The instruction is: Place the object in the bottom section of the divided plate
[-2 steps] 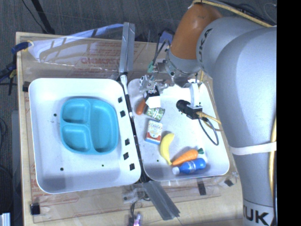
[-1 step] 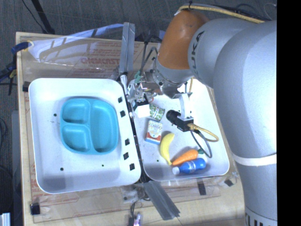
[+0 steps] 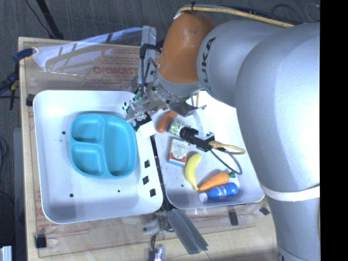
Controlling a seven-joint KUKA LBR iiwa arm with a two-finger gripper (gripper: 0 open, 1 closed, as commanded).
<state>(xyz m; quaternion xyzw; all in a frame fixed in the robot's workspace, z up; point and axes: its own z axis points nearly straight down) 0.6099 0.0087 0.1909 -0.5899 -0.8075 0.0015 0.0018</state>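
Observation:
A light blue divided plate (image 3: 103, 145) lies in the left white bin (image 3: 54, 200), with two small sections on its left side and one large section on its right. My gripper (image 3: 136, 111) hangs over the ridge between the two bins, just past the plate's upper right corner. It is small and partly hidden by the wrist. An orange-red object (image 3: 162, 122) lies in the right bin (image 3: 244, 197) just to the gripper's right. I cannot make out anything held in the gripper.
The right bin also holds a green-labelled item (image 3: 175, 126), a small orange and white box (image 3: 178, 150), a yellow banana (image 3: 192, 169), a carrot (image 3: 213, 181) and a blue bottle (image 3: 221, 192). The big grey arm covers that bin's right side.

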